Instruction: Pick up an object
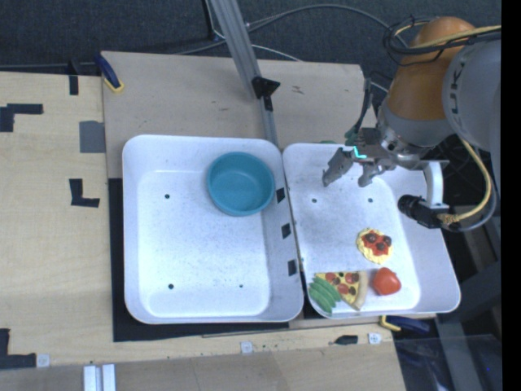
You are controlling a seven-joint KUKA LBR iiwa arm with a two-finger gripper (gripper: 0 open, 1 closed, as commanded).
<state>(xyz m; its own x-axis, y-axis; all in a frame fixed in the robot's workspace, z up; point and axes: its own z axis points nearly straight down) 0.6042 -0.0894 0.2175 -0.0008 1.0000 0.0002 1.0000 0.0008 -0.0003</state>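
Down in the lower part of the right bin (321, 218) lie the things there to be picked: a yellow round piece topped with red (374, 245), a small red tomato-like piece (386, 282) just below it, and a pizza slice (348, 287) beside a green pod-shaped piece (322, 292) at the bin's lower left corner. The slice and the green piece touch; the tomato sits just right of the slice.

Above them, over the bin's upper part, hangs the hand (349, 175), its two dark fingers spread apart and pointing down toward the bin floor, with nothing between them. It is well apart from all four pieces. The grey arm with its orange band (423, 63) comes in from the upper right of the frame.

Left of this bin, the other white bin (163, 251) holds a blue bowl (240, 183) near its upper right corner. Both bins rest on the pale wooden worktop (49, 243), and a grey metal bar (240, 47) slants down from the top of the frame to the gap between them.
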